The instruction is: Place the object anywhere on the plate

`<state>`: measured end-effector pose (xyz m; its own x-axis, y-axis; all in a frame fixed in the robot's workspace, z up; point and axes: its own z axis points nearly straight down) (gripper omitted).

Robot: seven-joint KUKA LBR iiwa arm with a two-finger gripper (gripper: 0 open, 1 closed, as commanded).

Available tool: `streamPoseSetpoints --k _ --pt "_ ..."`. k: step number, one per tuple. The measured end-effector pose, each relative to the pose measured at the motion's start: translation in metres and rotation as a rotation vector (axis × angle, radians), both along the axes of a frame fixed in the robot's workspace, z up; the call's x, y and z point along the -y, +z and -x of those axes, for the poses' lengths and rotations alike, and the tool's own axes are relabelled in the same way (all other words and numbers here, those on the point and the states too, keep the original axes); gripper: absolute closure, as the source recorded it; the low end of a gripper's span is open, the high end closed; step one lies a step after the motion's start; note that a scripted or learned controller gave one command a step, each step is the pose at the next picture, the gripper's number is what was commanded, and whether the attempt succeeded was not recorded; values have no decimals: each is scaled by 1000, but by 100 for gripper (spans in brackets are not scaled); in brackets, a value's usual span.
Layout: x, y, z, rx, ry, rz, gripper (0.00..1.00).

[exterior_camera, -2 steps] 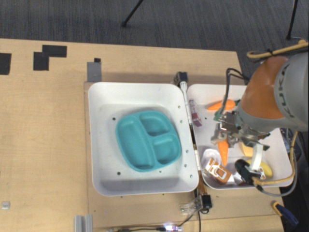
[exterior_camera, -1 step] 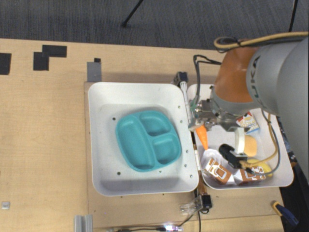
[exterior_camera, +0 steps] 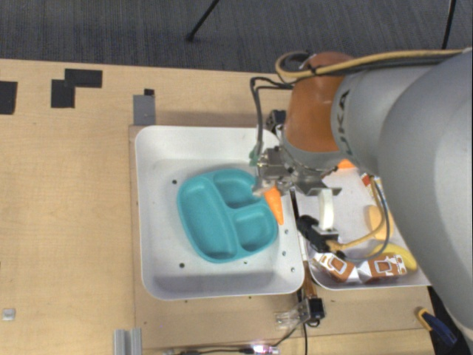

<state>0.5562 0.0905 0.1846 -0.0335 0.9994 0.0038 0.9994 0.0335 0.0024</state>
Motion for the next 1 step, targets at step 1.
streamPoseSetpoints --k 1 --pt "3 0 0 0 -4 3 0"
